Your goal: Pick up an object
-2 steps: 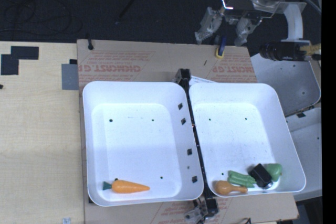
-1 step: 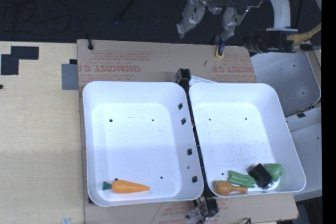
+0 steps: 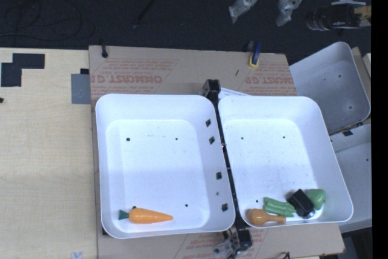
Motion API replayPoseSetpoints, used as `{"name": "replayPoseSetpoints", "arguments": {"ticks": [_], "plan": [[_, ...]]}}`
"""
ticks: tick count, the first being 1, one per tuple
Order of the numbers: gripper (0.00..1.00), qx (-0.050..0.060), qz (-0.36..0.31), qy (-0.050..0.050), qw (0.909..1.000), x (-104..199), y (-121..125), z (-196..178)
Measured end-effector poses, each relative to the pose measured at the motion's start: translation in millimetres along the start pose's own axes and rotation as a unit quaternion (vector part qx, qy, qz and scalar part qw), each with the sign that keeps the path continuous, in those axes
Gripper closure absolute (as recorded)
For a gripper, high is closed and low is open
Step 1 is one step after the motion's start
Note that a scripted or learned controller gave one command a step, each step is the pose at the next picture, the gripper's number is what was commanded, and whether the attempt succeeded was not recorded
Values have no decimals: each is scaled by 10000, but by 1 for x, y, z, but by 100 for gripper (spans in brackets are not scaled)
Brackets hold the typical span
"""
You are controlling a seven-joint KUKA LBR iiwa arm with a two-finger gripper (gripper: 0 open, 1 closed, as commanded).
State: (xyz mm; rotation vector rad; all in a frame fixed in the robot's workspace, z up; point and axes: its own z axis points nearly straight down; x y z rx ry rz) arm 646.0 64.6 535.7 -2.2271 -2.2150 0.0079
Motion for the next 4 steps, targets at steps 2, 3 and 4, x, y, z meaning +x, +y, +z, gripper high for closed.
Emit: {"name": "replayPoseSetpoints", "arguments": {"ticks": [2, 3, 4], "plan": [[0, 47, -52, 5, 10000, 102, -2, 103], [0, -63, 12, 9, 10000, 14, -39, -10], [0, 75, -26, -2, 10000, 35, -3, 199]]}}
